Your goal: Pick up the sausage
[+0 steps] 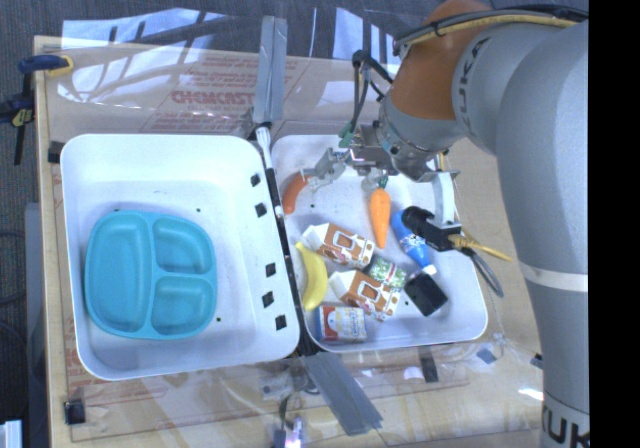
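The sausage (291, 193) is a short reddish-orange piece lying at the back left of the right bin (470, 321), close to the divider wall. My gripper (348, 172) hangs over the back of that bin, just right of the sausage and a little above it. It is open, with one finger (322, 170) reaching toward the sausage, and nothing sits between the fingers. The sausage rests on the bin floor, apart from the gripper.
The right bin also holds an orange carrot (380, 217), a banana (313, 277), several small cartons (346, 247), a blue bottle (412, 239) and a black block (425, 293). The left bin (90, 161) holds a blue divided plate (150, 274).
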